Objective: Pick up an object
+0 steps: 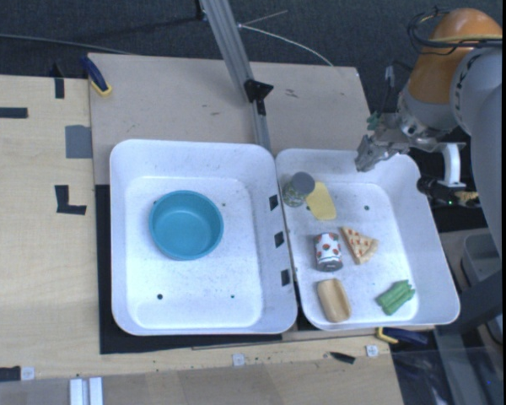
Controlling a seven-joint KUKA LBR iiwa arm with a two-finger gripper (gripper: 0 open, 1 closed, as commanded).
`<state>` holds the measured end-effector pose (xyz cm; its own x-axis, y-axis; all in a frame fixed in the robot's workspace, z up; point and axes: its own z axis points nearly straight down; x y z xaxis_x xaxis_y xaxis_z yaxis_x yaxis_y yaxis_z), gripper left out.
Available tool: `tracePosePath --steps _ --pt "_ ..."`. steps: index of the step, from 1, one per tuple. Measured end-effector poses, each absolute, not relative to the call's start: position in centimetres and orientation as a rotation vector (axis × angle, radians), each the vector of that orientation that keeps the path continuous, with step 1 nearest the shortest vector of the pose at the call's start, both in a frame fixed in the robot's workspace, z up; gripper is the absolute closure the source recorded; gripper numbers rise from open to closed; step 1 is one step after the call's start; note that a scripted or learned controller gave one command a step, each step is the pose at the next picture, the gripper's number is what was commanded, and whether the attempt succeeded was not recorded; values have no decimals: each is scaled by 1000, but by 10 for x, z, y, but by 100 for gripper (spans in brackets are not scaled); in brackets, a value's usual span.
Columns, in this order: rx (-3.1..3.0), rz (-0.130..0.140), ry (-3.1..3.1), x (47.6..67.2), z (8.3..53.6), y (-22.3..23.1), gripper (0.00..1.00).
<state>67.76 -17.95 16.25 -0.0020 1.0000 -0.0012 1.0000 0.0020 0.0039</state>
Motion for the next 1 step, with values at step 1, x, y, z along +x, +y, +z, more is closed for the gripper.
tracePosePath --steps 1 --pt "2217 3 2221 678 211 -179 100"
